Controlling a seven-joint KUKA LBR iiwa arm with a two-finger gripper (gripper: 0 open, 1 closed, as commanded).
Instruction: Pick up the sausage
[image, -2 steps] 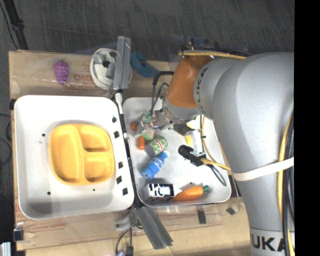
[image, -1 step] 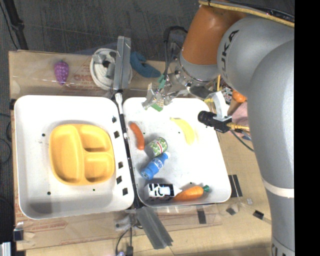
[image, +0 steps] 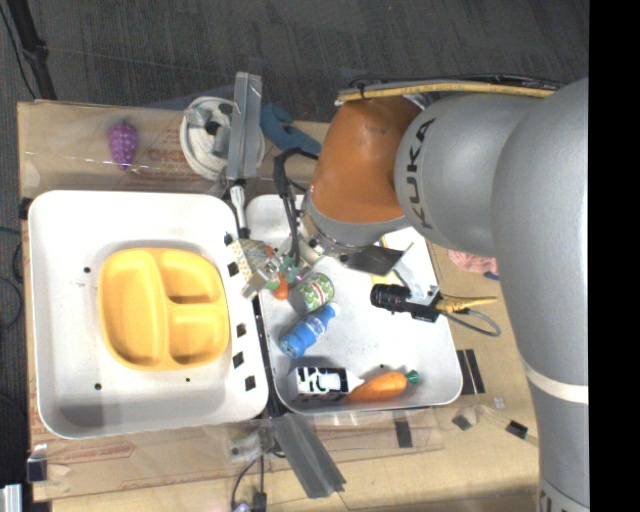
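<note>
Orange carrot (image: 380, 386) beside black-and-white box (image: 322, 380).

The arm (image: 480, 160) is bulky grey metal; an orange band (image: 362, 160) rings it; black KUKA lettering marks the casing.

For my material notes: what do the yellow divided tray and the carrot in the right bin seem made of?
Yellow tray: looks like moulded plastic, smooth and slightly glossy, with rounded compartment walls. Carrot: probably a plastic toy, uniform orange with a soft sheen; too small to be sure.
</note>
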